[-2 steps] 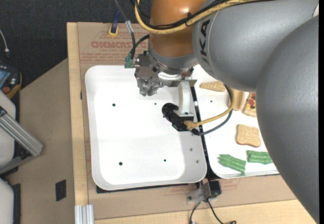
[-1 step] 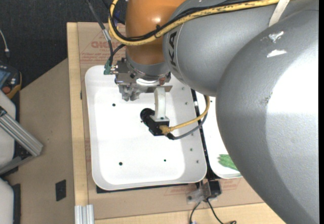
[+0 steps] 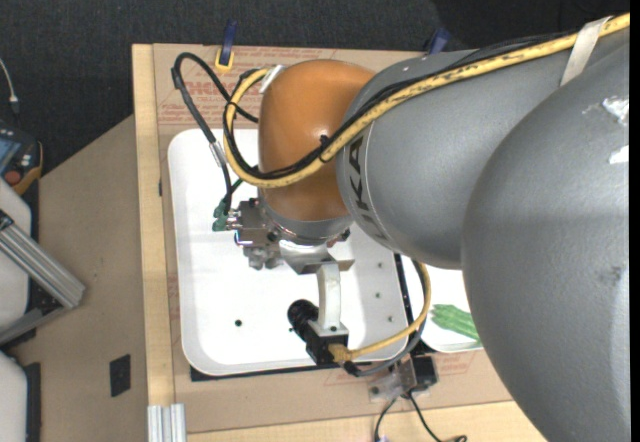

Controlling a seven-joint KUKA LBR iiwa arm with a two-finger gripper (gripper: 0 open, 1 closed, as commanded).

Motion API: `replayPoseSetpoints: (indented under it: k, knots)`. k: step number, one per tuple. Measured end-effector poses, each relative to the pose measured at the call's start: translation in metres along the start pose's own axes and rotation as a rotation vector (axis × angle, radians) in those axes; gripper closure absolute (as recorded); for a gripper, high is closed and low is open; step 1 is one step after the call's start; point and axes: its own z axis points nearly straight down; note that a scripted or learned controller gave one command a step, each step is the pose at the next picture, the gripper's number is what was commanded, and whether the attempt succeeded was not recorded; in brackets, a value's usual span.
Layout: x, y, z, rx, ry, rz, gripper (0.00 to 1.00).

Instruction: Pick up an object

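My gripper point(image 3: 252, 242) hangs low over the middle of the left white bin point(image 3: 205, 300), under the orange wrist band, which hides most of it. A small green bit point(image 3: 219, 217) shows at the gripper's left edge; I cannot tell whether it is a loose object or touches the gripper. A green object point(image 3: 452, 321) lies in the visible strip of the right bin point(image 3: 448, 288), just beside the grey arm. The arm covers the rest of the right bin and the back of the left one.
The bench's cardboard-coloured border point(image 3: 150, 230) frames the bins on the left and at the front. Cables loop from the wrist over the left bin's back left corner point(image 3: 200, 120). Bare white floor shows at the left bin's front left.
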Motion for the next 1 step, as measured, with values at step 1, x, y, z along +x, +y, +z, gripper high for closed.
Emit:
replayPoseSetpoints:
  k: [1]
  knots:
    - [-0.0009, 0.0297, -0.0452, -0.016, 0.003, 0.002, 1.0]
